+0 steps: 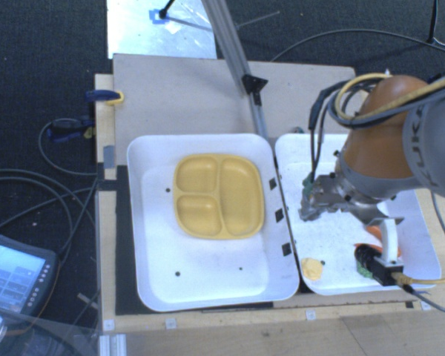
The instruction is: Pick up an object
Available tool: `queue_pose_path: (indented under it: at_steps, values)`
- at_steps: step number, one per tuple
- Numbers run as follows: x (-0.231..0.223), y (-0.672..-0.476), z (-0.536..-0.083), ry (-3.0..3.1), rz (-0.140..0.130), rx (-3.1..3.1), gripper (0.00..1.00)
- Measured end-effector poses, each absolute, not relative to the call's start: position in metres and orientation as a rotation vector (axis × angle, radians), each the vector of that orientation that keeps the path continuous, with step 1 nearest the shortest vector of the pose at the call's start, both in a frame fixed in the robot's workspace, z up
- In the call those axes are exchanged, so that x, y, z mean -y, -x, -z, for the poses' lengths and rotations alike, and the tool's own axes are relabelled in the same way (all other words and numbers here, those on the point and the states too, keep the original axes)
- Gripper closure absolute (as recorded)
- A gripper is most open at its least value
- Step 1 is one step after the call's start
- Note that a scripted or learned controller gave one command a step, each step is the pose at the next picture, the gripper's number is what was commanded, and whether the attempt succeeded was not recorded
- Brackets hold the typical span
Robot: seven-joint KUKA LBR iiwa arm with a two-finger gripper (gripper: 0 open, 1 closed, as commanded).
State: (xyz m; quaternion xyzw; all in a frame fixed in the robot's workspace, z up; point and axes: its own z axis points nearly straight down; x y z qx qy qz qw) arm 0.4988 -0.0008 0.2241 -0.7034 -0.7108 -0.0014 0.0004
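My gripper [309, 205] hangs low over the left part of the right bin [423, 254], close to the wall between the two bins. A small pale yellow object [311, 268] lies at that bin's front left corner, a little in front of the gripper and apart from it. An orange object [372, 232] lies further right in the same bin, partly hidden by the wrist. A yellow divided plate [219, 196] lies flat in the left bin [156, 273]. I see nothing between the gripper and the bin floor.
The grey and orange arm [389, 136] covers the back of the right bin. A slanted metal pole [233, 47] crosses the bench behind the bins. Cables and a pendant [11, 273] lie on the floor at the left.
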Motion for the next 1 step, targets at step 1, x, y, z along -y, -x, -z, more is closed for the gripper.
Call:
queue_pose_path:
  at_steps: [1]
  values:
    - [-0.0632, -0.5080, -0.2252, 2.206, 0.006, 2.235, 1.00]
